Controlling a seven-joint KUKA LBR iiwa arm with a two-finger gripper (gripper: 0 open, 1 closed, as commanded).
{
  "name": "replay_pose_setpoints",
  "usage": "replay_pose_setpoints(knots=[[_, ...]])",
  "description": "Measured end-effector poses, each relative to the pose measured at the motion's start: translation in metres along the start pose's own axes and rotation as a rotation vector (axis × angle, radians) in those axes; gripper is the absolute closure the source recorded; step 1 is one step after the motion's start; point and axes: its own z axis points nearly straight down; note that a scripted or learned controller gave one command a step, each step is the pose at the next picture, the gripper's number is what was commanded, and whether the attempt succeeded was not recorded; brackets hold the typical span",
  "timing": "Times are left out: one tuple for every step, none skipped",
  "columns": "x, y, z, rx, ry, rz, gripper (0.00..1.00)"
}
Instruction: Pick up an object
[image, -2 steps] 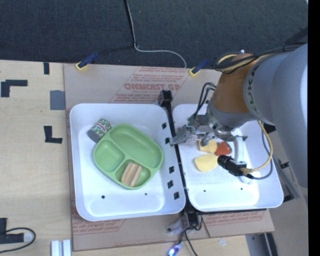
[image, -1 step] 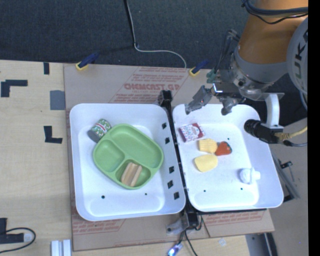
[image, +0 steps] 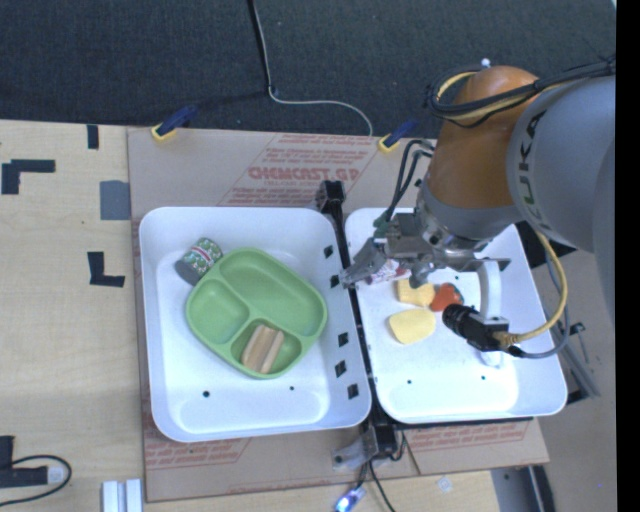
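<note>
My gripper (image: 400, 263) hangs low over the far left part of the right bin (image: 470, 392), close to the divider between the bins. Just in front of it lie a pale yellow lump (image: 411, 325), a smaller yellow piece (image: 412, 294) and an orange-red item (image: 447, 296). The gripper's body hides whatever lies directly under it. In the left bin (image: 160, 335) a green divided plate (image: 290, 290) holds a tan bread-like piece (image: 262, 348). A small grey and green packet (image: 198, 259) lies against the plate's far left edge.
The arm's big grey and orange wrist (image: 490, 150) looms over the far half of the right bin. A black connector with a yellow cable (image: 478, 327) hangs beside the yellow lump. Black clips (image: 332, 200) mark the divider. White bin floor shows at the front of both bins.
</note>
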Motion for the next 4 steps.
replay_pose_setpoints(knots=[[0.027, 0.021, -0.024, -0.012, 0.001, -0.003, 1.00], [0.026, 0.020, -0.023, -0.010, 0.000, -0.001, 0.00], [0.055, -0.065, -0.158, -0.019, 0.004, -0.007, 0.00], [-0.028, -0.063, -0.034, 0.001, -0.002, 0.010, 0.00]])
